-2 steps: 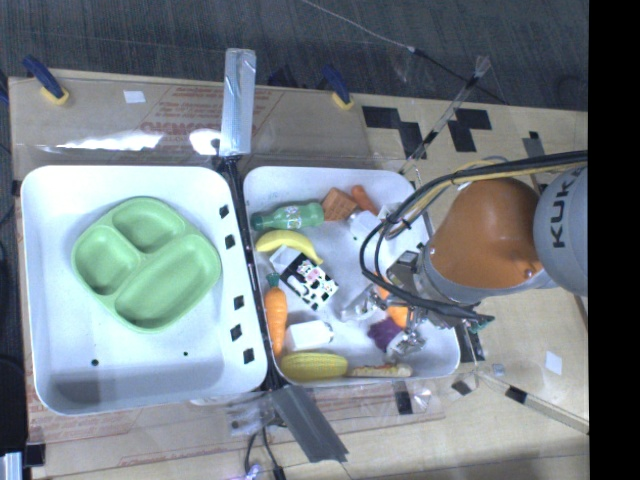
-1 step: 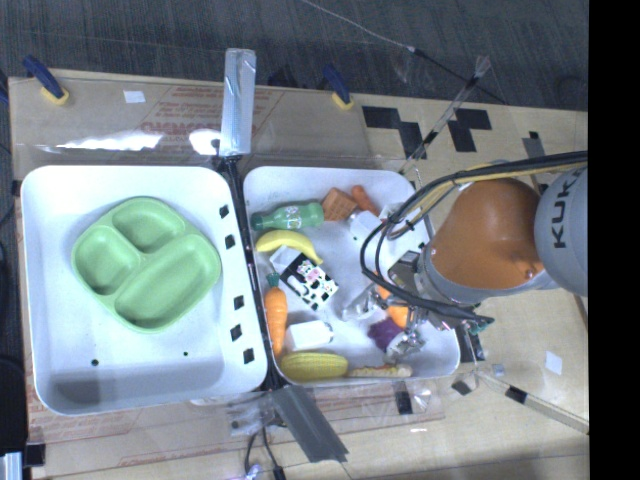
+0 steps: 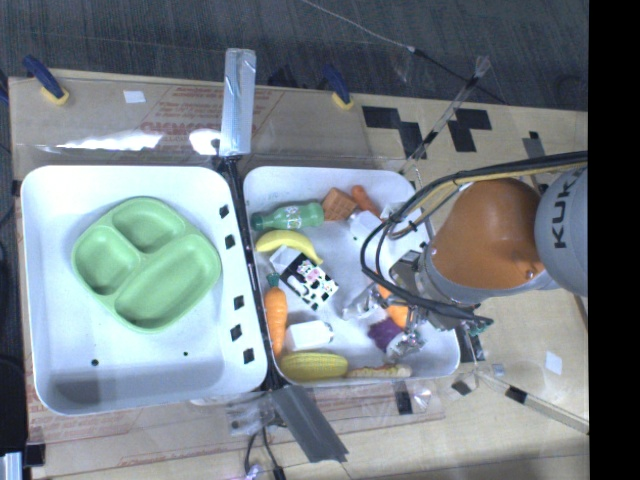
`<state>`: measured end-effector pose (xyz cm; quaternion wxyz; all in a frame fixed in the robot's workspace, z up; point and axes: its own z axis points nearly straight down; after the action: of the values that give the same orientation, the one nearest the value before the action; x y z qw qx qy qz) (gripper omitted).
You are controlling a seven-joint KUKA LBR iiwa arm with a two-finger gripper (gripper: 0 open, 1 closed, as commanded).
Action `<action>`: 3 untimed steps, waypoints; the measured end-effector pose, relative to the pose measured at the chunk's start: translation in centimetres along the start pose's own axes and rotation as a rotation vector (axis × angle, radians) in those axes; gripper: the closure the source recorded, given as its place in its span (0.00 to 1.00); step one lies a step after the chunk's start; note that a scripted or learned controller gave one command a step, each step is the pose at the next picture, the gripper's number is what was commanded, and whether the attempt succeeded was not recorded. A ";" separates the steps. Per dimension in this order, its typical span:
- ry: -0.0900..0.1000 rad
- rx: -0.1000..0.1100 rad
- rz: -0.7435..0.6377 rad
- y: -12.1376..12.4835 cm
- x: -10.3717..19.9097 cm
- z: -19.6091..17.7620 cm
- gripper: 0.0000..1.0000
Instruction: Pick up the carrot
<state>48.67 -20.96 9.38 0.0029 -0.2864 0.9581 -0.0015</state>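
Carrot [image 3: 276, 314] lay at the right bin's [image 3: 300, 176] left wall, below the banana [image 3: 285, 244]. We saw the gripper [image 3: 400, 320] low over the purple toy [image 3: 383, 333], well apart from it; its grip we couldn't tell.

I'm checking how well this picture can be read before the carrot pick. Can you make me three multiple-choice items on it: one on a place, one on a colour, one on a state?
1. Where does the carrot lie?
A. In the right bin, by its left wall
B. On the green plate
C. On the bench outside the bins

2. What colour is the divided plate in the left bin?
A. Orange
B. Green
C. Blue

3. How does the carrot stand to the gripper?
A. Clamped between its fingers
B. Lifted above the bin
C. Lying apart from it, untouched

Key: 1 A, the carrot lies against the wall by the divider, below the banana. 2 B, the plate is pale green. 3 C, the gripper is over the bin's right side, well apart from the carrot.
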 end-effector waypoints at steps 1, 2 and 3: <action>0.001 -0.001 0.143 -0.1 0.0 0.0 0.00; 0.002 -0.002 0.183 -0.2 -0.1 0.1 0.00; 0.002 -0.002 0.543 -0.3 -0.5 0.1 0.00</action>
<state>49.23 -20.93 9.26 0.0021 -0.0188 0.9998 -0.0002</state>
